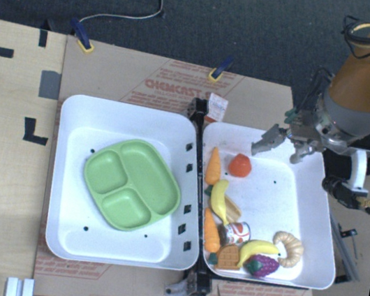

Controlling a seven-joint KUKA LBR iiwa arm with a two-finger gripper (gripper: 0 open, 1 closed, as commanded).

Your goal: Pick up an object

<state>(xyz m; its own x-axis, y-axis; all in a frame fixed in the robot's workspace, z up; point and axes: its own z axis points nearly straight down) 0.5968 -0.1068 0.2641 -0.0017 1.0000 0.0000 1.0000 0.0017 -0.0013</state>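
Camera view shows the gripper [285,148] with fingers spread and empty, the small tomato [240,165] just below-left of them, probably light, smooth, best pinched across its middle.

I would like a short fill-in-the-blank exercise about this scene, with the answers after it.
1. The green divided plate lies in the ____ bin.
2. The red tomato lies in the right bin, beside the upper ____.
3. The gripper hangs over the right bin's ____ edge, with nothing between its jaws.
4. The purple grapes touch a yellow ____.

Answers: left; carrot; far; banana
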